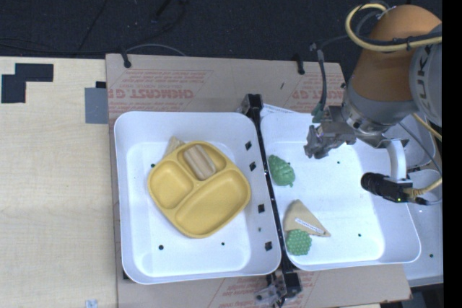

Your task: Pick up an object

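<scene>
- Left bin (137, 256): a yellow divided plate (200, 191) with a tan bread roll (199, 161) in its upper compartment.
- Right bin (393, 245): a green leafy toy (281, 172) by the divider, a cream wedge (304, 219) (tip pointing up-left), and a green bumpy ball (299, 243) touching it.
- My claw (316, 146) hovers above the right bin's upper part, carrying nothing; I cannot tell how far open it is.

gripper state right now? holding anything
gripper: cannot be told; it hangs over the right bin, nothing seen in it.
</scene>
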You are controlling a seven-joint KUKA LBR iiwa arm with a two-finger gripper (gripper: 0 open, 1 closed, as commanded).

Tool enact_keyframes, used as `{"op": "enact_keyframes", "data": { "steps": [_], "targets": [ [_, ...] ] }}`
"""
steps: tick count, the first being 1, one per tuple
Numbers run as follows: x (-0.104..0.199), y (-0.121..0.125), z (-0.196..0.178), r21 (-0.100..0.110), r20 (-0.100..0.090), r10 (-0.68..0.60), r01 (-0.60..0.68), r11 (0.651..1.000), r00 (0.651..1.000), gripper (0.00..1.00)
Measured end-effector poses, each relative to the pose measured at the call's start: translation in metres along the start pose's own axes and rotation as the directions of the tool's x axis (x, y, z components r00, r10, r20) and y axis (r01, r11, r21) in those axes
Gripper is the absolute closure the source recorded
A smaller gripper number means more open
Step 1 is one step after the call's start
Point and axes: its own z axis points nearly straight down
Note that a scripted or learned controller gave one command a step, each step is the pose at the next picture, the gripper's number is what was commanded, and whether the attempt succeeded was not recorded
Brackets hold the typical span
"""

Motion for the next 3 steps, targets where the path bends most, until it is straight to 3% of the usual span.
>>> {"op": "enact_keyframes", "data": {
  "steps": [3],
  "targets": [
    [0.148, 0.026, -0.005, -0.002, 0.003, 0.001, -0.001, 1.0, 1.0, 1.0]
  ]
}}
